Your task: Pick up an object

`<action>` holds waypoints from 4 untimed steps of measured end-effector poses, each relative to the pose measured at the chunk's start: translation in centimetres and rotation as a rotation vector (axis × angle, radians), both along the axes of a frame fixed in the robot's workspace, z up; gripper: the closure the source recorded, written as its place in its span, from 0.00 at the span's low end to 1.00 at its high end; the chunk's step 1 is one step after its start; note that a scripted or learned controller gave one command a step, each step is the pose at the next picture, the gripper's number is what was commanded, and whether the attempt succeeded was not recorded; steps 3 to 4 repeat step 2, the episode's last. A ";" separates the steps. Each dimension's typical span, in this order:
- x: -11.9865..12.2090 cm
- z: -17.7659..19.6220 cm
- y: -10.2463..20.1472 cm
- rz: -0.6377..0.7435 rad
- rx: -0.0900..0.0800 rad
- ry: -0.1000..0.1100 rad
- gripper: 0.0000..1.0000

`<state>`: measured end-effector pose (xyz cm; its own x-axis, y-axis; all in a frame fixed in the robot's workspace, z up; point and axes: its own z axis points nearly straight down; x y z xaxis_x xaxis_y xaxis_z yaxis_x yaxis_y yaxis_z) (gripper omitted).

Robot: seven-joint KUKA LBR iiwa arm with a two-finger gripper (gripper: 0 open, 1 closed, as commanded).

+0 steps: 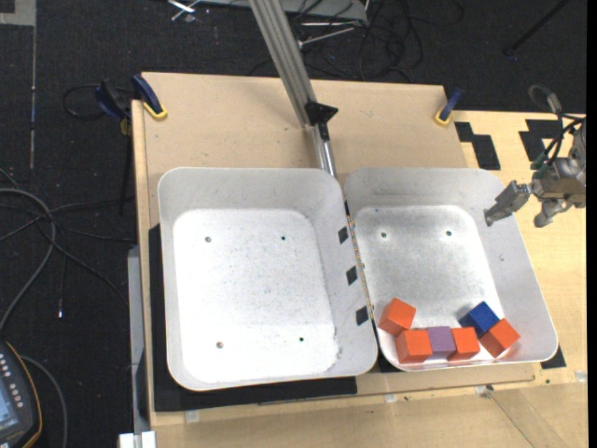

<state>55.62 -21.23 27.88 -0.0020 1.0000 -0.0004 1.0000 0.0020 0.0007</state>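
While the task of picking up an object has yet to yield a grasp, the end effector (523, 205) is seen at the far right of the camera view, poised above the upper right rim of the right bin (420, 241). Its two fingers are spread apart, with nothing between them.

The candidate objects are gathered along the lower edge of that bin, well apart from the end effector: an orange block (398, 315) set slightly above the row, then another orange block (414, 345), a purple block (439, 342) and a third orange block (465, 343) touching side by side, with a blue block (482, 316) and a fourth orange block (501, 337) packed at the right end. The left bin (252, 269) is seen beside it on the table (233, 129), the two bins meeting at the centre, where a slanted metal pole (284, 49) comes down from the top of the view.

Judged from this arrangement, nothing of the task is done: every block rests on the bin floor. What is left is the whole sequence of approach over the cluster, descent, closing on one block and lifting. The tight packing of the row is likely to make the lone upper orange block or the blue block the easier choice.
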 end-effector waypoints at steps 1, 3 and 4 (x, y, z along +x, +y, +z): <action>-6.2 -18.4 -1.2 -0.003 0.001 -0.002 0.00; 3.4 -18.3 1.3 0.006 -0.001 -0.007 0.00; 3.4 -18.3 1.3 0.006 -0.001 -0.007 0.00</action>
